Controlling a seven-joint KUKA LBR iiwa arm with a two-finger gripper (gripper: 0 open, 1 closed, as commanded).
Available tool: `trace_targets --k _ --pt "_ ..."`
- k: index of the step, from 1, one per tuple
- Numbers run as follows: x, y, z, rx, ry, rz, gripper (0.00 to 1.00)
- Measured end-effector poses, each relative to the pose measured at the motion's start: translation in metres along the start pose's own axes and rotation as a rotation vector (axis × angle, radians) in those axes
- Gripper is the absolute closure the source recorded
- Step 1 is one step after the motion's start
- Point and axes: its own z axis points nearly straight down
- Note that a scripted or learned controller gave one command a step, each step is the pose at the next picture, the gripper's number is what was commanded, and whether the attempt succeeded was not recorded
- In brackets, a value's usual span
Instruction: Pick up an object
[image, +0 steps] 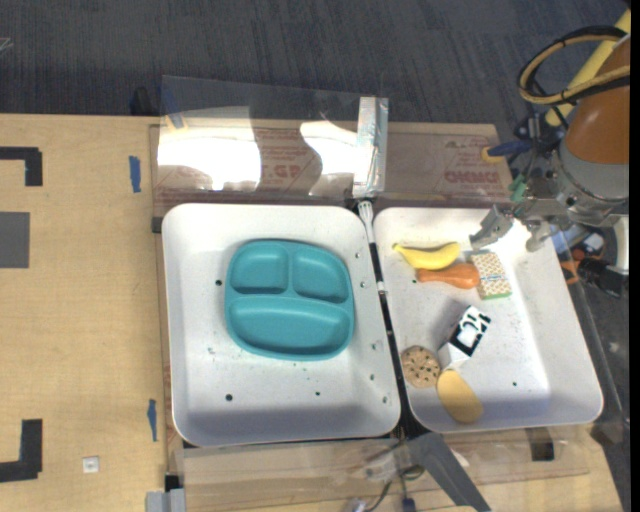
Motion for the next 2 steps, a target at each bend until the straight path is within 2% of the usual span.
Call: trace_targets --k 1,2 --pt "0.034 -0.002 0.125 -0.007 -0.002 -0.012 0.00" --pt "0.049 0.050 0.137 0.007 -0.001 -0.012 0.00"
